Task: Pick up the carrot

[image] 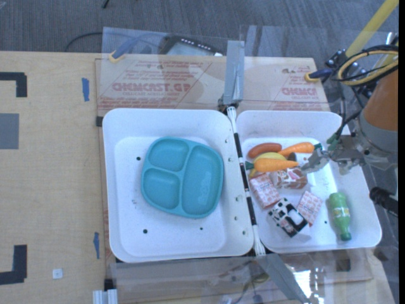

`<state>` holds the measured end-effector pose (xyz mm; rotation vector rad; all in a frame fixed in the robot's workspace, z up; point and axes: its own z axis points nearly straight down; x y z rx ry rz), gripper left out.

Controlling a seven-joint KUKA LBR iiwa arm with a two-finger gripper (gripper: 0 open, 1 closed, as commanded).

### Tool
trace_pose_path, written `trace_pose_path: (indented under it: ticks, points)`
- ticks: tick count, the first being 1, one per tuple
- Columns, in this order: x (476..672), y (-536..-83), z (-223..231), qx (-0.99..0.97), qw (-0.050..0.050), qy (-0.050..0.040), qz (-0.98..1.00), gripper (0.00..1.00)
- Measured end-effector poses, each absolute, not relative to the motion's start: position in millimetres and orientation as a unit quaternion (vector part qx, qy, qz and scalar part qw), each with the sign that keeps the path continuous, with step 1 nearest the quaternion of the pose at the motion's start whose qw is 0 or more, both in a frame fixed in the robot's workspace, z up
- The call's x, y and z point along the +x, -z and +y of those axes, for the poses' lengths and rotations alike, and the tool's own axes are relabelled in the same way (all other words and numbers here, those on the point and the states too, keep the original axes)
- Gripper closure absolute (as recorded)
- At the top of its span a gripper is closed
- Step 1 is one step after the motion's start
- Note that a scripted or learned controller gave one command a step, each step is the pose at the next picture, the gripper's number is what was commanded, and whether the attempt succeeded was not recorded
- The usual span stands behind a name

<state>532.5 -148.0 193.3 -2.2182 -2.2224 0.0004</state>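
The carrot [296,149] is a slim orange piece with a green tip. It lies in the back half of the right bin [361,230], pointing right. My gripper [315,161] comes in from the right and sits low, just in front of the carrot's green end, over the bin floor. I see nothing held in it. A fatter orange toy [276,164] lies just left of the gripper, in front of the carrot.
A red sausage [262,149] and a yellow piece [268,158] lie left of the carrot. Snack packets [266,190], a black-and-white item [288,219] and a green bottle [340,215] lie nearer the front. The left bin [120,170] holds a teal divided plate [183,177].
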Motion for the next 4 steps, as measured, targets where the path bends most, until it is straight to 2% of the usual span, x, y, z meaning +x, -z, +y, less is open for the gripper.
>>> trace_pose_path:
  ticks: [1,2,3,4]
  points:
    - [522.1,-162.3,-123.6,-0.705,0.001,-0.0003,-0.709,0.0]
    - [629.5,-109.9,-107.6,-0.739,-0.002,0.0009,-0.673,0.0]
    - [668.4,-93.6,-96.5,-0.838,0.001,-0.0005,-0.546,0.0]
    - [637.9,-96.5,-136.1,-0.897,-0.005,0.0091,-0.442,0.0]
